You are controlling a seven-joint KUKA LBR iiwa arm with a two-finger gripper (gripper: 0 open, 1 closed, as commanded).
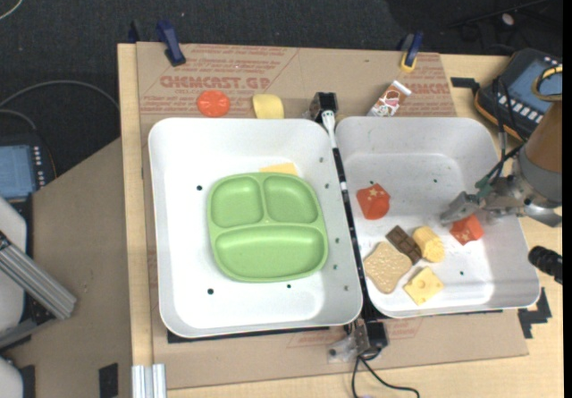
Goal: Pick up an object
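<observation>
- Reaching in from the right, my jaws (460,207) hang low over the right bin (420,132); whether they are apart or together I cannot tell.
- The red piece (466,229) lies just beside them, on the near side and a touch right, closest of all.
- It looks small, blocky and glossy, with no clear long axis.
- Left of it sit a yellow lump (430,245), a dark bar (403,241), a tan toast slice (387,266) and a cheese wedge (424,284); a red block (373,200) lies farther left.
- The left bin (179,208) holds a smooth green tray (265,226).
- I judge a short shift toward the near side comes before closing.
</observation>
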